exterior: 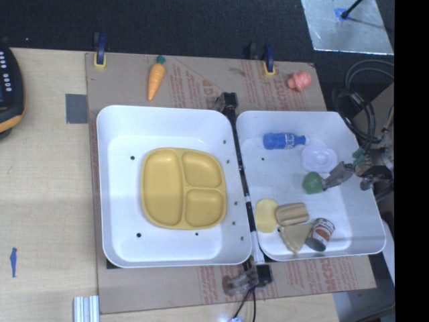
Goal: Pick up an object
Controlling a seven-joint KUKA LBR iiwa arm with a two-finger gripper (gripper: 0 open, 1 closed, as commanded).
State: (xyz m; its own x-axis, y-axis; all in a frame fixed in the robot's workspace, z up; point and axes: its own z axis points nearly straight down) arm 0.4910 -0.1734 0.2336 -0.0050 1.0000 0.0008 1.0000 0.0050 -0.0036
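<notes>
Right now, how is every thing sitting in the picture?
Yellow plate: flat in the left bin, right side up.
Blue bottle: lying on its side in the right bin.
Can: tipped on its side.
Green ball: resting by the gripper.
Carrot: lying outside the bins.
Pink toy: outside the bins too.

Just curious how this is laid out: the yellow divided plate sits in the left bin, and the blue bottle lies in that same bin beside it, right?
Not quite. The camera view shows the yellow divided plate in the left bin, but the blue bottle lies in the right bin, near its top edge.
</notes>
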